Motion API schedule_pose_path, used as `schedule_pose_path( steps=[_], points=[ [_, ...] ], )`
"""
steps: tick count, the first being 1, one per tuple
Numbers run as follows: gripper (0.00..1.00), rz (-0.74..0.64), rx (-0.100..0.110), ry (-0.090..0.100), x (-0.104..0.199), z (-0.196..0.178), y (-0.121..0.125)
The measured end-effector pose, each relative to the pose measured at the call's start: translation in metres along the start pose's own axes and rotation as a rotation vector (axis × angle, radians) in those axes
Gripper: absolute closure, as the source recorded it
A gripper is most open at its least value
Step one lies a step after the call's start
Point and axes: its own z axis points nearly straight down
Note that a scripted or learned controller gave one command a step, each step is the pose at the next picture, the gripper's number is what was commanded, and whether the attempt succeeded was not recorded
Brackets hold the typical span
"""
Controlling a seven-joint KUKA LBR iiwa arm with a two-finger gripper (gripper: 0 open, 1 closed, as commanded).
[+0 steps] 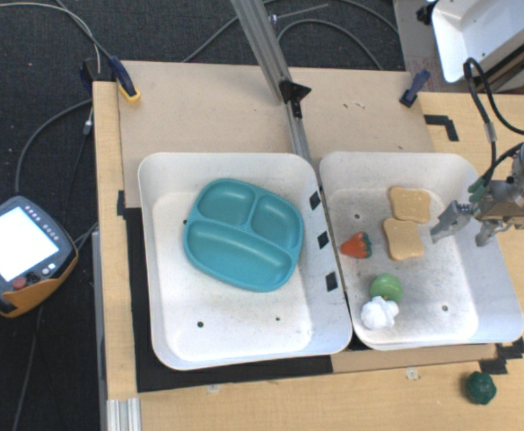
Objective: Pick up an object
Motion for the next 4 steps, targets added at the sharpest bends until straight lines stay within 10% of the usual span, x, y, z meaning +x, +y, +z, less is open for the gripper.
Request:
schedule_pose_path(
  steps=[3, 4],
  points=[
    [0.00, 0.001, 0.006, 0.002, -0.002, 0.150, -0.007],
    [1.00, 0.001, -0.001, 0.001, -0.003, 0.137, -0.006]
  ],
)
